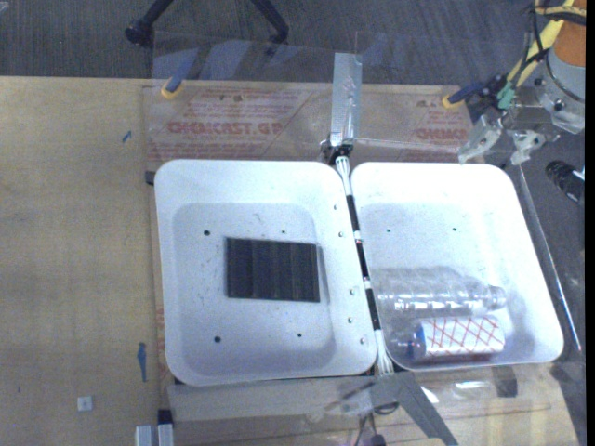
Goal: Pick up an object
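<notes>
Down in the lower part of the right bin [521,221] lies a clear plastic bottle [437,294] on its side, its cap end pointing toward the right of the frame. Just below it, touching or nearly so, sits a small packet with a red-and-white lattice print [462,336] and a blue end at its left, tucked against the bin's near wall. Both items crowd the lower middle of that bin, close to the seam where the two bins meet.

Over in the left bin [177,203], a dark ribbed rectangular pad [273,269] lies flat in the centre of the floor, well apart from the bottle and packet.

Up at the upper right of the frame, the gripper [497,145] hangs just beyond the far right corner of the right bin, its pale fingers [478,143] spread apart with nothing between them. Yellow and blue cables trail around the wrist above it. It sits well away from the bottle, clear of every object.

Between the bins at the far edge, a clear upright plastic divider [346,100] rises, and clear printed sheeting [232,119] lies across the wooden bench [65,249] behind both bins.
</notes>
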`<state>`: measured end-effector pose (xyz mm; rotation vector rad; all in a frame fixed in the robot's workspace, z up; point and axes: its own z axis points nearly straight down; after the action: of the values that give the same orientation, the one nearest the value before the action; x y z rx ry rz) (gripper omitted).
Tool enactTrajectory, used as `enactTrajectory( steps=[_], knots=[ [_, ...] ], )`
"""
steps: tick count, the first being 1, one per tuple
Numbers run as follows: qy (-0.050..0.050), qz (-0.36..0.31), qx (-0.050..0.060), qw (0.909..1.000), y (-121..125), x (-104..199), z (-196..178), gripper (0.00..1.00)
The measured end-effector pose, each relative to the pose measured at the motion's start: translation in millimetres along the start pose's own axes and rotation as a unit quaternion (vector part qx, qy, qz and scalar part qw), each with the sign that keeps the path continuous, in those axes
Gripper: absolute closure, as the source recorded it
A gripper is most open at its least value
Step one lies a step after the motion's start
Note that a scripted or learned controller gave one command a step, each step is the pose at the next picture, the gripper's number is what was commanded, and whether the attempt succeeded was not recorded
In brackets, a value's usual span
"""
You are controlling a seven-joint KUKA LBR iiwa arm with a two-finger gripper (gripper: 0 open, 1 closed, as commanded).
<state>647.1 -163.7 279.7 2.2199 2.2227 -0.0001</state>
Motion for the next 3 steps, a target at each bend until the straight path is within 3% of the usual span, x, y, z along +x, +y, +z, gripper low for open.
enactTrajectory(
  steps=[1,2,3],
  knots=[
    [0.001,0.166,0.002,0.9861,-54,37,86,0.0],
    [0.0,0.12,0.001,0.9927,-73,-34,98,0.0],
    [0.0,0.137,0.001,0.9906,-130,21,128,0.0]
  ],
)
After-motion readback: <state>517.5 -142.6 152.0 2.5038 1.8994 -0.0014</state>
